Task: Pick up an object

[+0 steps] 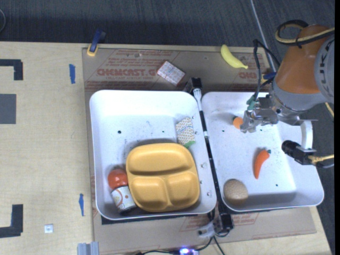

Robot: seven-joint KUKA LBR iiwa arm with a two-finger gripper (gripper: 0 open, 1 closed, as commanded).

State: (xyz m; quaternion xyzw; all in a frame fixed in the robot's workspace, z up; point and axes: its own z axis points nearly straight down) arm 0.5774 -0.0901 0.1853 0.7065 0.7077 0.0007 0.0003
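My gripper [248, 124] hangs low over the back left part of the right bin [305, 195]. A small orange ball-like object [237, 122] lies on the bin floor right beside its tip, on the left; I cannot tell whether they touch. An orange carrot [259, 163] with a green top lies in the middle of that bin. A brown potato-like lump [235, 190] sits in the front left corner. I see nothing lifted off the floor.
The left bin [106, 110] holds a yellow divided tray [161, 175], a red-topped can [120, 189] and a patterned packet [185, 130]. Behind the bins, a yellow banana [232, 57] and a small box [170, 72] lie on the cardboard.
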